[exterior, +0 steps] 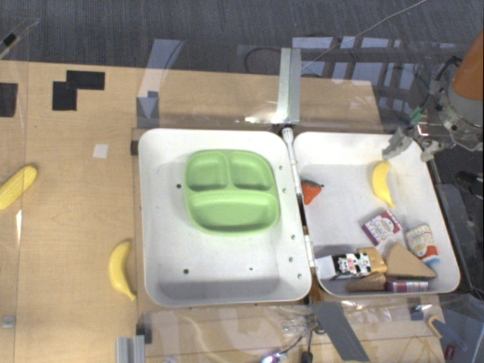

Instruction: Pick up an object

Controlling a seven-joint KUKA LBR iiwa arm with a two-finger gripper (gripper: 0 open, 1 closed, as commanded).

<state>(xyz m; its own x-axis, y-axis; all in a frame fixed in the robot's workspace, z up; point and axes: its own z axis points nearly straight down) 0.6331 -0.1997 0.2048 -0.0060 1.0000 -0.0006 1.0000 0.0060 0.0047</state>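
A banana (121, 269) and corn cob (17, 187) lie on the bench (68, 225).

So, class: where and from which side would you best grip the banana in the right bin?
Grip the banana across its thick middle, coming straight down from above. It lies flat and alone on the bin floor, curving lengthways, so fingers should probably close across its narrow width.

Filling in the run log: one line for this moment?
tool: above right white bin, nothing held | nearest: yellow banana | green divided plate: left bin
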